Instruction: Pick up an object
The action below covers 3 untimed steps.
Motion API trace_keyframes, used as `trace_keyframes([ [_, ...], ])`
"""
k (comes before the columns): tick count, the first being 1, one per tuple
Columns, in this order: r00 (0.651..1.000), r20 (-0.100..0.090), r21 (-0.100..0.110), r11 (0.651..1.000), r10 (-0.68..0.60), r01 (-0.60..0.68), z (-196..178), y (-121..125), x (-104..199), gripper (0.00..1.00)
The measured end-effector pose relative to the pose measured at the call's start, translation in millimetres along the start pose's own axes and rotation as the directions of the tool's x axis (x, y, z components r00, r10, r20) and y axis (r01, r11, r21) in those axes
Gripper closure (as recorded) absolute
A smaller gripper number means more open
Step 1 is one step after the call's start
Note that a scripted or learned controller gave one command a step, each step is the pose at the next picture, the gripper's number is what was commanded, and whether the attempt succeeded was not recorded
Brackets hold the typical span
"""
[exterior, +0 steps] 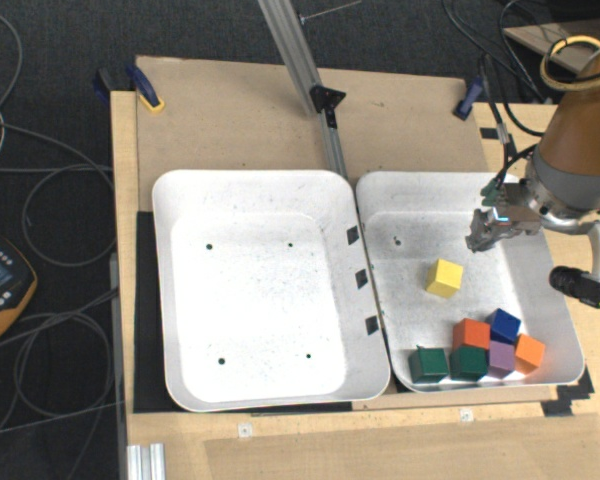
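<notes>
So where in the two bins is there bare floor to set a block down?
The left bin offers bare floor wall to wall. In the right bin, only the back-left stretch behind the yellow block is free; the front right corner is crowded with blocks.

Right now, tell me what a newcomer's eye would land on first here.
The yellow block lying alone in the middle of the right bin. Next, the cluster of colored blocks packed into that bin's near corner, and the gripper poised above the bin's far side, beyond the yellow block.

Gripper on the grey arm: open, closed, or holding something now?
Gripper: cannot be told; it hangs over the right white bin, apart from the yellow cube.
</notes>
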State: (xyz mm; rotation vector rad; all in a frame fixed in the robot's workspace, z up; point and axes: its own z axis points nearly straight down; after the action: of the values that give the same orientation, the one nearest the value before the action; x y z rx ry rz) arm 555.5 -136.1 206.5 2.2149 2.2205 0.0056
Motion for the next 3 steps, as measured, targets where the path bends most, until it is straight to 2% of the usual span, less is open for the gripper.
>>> trace_keyframes([
  [1,1.000,0.001,-0.003,1.000,0.000,0.000,-65,5,1,1.00],
  [2,1.000,0.001,0.004,1.000,0.001,-0.001,-61,5,1,1.00],
  [3,1.000,-0.002,0.006,1.000,-0.003,0.003,-45,27,50,1.00],
])
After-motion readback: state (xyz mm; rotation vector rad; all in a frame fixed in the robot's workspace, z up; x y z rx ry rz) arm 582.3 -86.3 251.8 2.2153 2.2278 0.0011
